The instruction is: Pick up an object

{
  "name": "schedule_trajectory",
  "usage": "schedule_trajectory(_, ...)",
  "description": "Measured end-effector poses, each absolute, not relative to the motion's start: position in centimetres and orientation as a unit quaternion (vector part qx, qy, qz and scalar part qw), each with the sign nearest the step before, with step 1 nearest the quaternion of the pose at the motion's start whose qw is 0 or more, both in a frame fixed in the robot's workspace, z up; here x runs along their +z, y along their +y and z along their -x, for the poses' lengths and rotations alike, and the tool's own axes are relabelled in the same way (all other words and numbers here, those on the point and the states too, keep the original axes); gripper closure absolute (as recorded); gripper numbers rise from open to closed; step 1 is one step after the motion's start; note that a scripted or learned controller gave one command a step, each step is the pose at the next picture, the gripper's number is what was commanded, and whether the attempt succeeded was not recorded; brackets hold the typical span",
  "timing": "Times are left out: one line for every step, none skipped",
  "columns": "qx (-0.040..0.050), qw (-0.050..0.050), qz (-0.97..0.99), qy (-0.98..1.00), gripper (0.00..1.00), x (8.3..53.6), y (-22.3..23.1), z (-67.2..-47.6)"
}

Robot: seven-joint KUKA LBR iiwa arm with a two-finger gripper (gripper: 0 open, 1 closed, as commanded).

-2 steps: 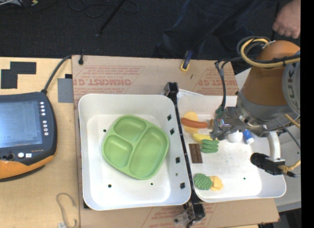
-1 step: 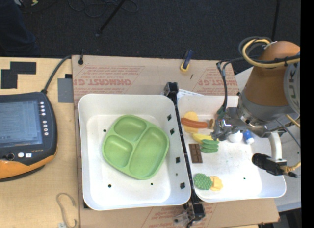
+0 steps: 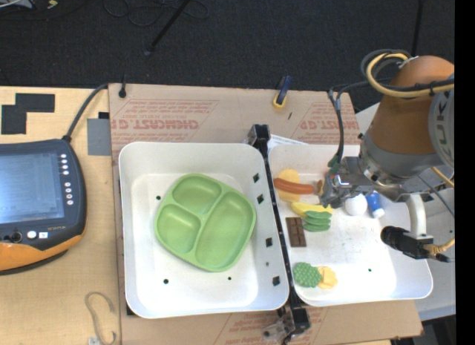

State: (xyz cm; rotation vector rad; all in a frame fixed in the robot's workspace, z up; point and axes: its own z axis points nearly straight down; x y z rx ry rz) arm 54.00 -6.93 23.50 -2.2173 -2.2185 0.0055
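Nearest the worktop's front edge lies a green-yellow toy (image 3: 312,275); the tool (image 3: 335,188), grip state unclear, hovers over the right bin (image 3: 401,286).

Arm (image 3: 412,125): broad orange band over grey wrist housing. Yellow and black cables loop at 12 o'clock. Gripper (image 3: 335,188): dark metal, small silver fittings.

A teach pendant (image 3: 33,195) lies left of the cardboard sheet (image 3: 193,117).
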Motion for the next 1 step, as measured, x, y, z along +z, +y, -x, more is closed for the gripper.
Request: schedule_trajectory(0.0026, 0.003, 0.708, -0.707, 1.00, 23.25, -6.77, -53.37)
